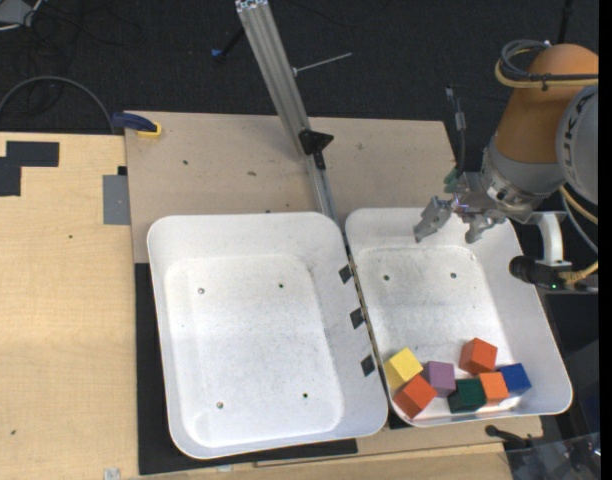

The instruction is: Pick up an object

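The fingers [454, 222] stood spread apart with nothing between them, tips hanging over the far rim of the right bin [546, 353], in the right part of the frame just above its middle. From there the grey wrist rose to the orange band [539, 103] at the upper right; the arm seemed poised high, probably so it could look the heap over before dropping.

What it might pick lay well away from it, huddled in the right bin's near corner at the lower right of the frame: a yellow block [404, 365], an orange block [417, 395], a purple block [441, 376], a green block [467, 396], a red block [479, 354] and a blue block [515, 378], all touching or just beside one another. Packed so, I judged they would leave little room for fingers to slip round any single one.

The left bin [176, 268] sat alongside on the bench [216, 168], and an aluminium rail [281, 78] slanted down from the top of the frame toward the seam between the bins.
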Robot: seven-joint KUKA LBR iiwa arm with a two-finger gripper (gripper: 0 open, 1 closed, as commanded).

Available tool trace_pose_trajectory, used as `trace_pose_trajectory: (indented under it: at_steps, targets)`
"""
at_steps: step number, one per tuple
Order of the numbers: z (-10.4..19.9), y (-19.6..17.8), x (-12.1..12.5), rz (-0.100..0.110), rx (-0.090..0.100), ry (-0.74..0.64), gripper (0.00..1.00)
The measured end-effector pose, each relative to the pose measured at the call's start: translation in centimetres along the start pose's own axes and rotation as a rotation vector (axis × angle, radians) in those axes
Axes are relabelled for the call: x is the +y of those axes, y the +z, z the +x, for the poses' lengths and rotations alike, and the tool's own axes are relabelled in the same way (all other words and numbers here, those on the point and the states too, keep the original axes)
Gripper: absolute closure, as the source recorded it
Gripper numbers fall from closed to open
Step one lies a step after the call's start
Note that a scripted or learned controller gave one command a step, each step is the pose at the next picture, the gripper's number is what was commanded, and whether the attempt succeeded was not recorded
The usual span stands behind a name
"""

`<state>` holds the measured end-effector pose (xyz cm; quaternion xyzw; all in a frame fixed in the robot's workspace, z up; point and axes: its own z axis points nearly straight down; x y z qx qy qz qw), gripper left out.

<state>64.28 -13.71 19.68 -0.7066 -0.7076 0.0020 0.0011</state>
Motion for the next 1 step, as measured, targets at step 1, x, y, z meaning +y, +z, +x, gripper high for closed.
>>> trace_pose_trajectory:
  at_steps: [1]
  targets:
    - [0.02, -1.37, 0.02, -0.004, -0.001, -0.003, 1.0]
